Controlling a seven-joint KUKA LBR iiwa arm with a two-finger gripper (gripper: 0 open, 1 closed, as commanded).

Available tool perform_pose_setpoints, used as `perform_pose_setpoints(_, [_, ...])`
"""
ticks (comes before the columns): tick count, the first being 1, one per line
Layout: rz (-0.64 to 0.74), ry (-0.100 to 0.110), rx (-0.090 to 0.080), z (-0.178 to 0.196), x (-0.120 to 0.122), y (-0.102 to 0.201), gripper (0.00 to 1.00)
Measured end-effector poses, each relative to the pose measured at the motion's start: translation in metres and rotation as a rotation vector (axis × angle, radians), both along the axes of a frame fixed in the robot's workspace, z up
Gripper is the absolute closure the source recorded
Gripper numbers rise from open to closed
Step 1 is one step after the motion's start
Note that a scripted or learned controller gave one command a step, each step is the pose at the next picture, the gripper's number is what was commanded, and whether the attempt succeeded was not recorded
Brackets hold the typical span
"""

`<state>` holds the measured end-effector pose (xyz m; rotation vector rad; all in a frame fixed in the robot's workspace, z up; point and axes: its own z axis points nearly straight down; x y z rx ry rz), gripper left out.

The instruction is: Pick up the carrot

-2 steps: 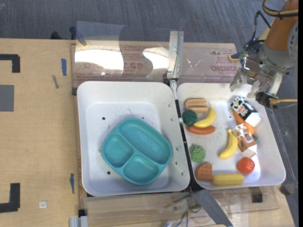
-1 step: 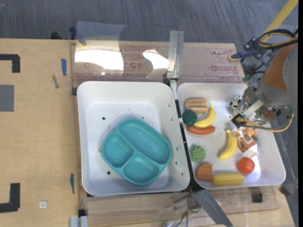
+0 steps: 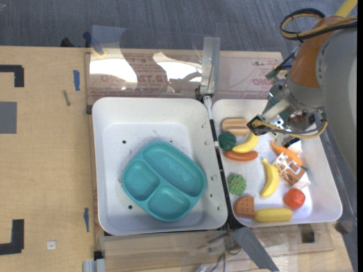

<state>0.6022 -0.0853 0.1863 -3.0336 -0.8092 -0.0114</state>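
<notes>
The carrot point(image 3: 282, 148) is not yet lifted; the gripper point(image 3: 288, 124) is held close over it, and its closure cannot be told.

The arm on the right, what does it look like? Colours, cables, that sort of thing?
The arm is a thick, rounded grey tube with an orange band above the wrist. A dark cable loops over its top, beside a yellow cable. The gripper is a small cluster of dark and metal parts.
</notes>
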Motion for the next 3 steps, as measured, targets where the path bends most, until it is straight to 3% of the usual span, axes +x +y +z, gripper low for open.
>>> perform_pose_setpoints(1, [0.204, 0.005, -0.004, -0.075, -0.015, -0.025, 1.0])
perform_pose_setpoints(2, [0.08, 0.003, -0.004, 0.0, -0.032, -0.004, 1.0])
perform_pose_setpoints(3, [-0.112, -0.001, -0.004, 0.157, -0.045, -0.065, 1.0])
